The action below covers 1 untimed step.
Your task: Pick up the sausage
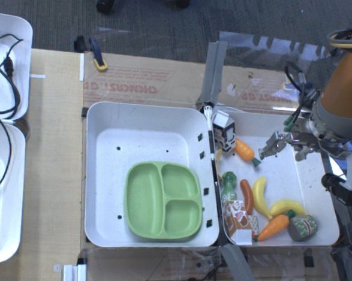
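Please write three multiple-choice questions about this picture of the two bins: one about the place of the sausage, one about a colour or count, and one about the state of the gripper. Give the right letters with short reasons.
1. Where does the sausage lie?
A. in the right bin
B. on the green tray
C. outside both bins

2. How many compartments does the green tray have?
A. two
B. three
C. five

3. What is the gripper doing?
A. gripping the sausage
B. hanging above the right bin, apart from the sausage
C. resting on the green tray

Answers:
1 A: it lies beside the bananas.
2 B: its ridges mark off three wells.
3 B: nothing shows between its fingers.
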Each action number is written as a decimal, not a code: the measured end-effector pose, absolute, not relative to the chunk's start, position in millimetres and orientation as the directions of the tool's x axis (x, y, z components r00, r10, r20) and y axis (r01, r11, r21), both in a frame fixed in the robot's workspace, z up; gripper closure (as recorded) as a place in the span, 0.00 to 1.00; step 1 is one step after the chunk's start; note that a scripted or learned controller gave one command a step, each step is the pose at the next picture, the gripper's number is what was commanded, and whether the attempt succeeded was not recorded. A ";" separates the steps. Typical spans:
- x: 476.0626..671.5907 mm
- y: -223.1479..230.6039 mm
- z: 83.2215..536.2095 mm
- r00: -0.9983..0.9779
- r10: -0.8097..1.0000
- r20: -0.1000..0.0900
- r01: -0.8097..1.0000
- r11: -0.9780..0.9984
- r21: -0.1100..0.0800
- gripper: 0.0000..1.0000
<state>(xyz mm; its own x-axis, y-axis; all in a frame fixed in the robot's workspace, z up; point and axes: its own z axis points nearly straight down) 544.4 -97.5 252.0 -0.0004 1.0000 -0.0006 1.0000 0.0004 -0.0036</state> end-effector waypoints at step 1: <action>513.4 -127.4 91.0 -0.015 1.000 0.001 1.000 0.015 -0.002 0.00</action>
